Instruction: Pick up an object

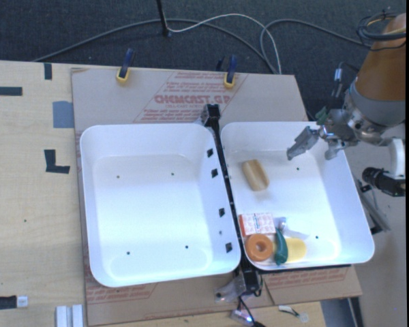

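While the arm [380, 80] reaches in from the right, the hand [315, 142] is seen above the right bin's [341, 203] far right part, its two fingers spread apart with nothing between them. A tan bun [255, 174] lies in that bin near the divider, well apart from the hand. At the bin's near edge a red-and-white packet [256, 222], an orange ring [260, 247], a green tool [280, 246] and a yellow piece [296, 248] are clustered, touching one another. The left bin [150, 203] sits beside it on the worktop [27, 182].
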### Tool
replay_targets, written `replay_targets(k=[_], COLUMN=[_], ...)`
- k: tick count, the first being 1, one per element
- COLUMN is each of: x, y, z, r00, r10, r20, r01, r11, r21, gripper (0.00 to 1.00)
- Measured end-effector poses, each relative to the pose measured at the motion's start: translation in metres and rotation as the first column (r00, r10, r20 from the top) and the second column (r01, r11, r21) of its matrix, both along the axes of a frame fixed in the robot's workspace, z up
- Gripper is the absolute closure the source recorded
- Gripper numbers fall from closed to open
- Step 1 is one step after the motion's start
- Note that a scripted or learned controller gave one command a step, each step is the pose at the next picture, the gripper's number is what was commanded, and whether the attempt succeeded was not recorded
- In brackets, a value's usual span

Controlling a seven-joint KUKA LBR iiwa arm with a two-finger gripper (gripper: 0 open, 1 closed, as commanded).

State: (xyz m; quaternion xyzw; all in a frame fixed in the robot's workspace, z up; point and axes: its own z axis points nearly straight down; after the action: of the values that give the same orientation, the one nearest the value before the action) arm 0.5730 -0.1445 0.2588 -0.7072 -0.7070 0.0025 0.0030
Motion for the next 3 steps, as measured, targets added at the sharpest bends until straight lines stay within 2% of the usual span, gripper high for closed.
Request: replay_targets(k=[1, 2, 3], x=[0.001, -0.001, 0.0], y=[0.0, 0.006, 0.008], z=[0.004, -0.04, -0.103], r00=[1.0, 1.0, 1.0], r10=[0.001, 0.002, 0.001], r20=[0.007, 0.004, 0.003], r01=[-0.001, -0.002, -0.001], r11=[1.0, 1.0, 1.0], r21=[-0.001, 0.0, 0.0], gripper=[0.0, 0.0, 0.0])
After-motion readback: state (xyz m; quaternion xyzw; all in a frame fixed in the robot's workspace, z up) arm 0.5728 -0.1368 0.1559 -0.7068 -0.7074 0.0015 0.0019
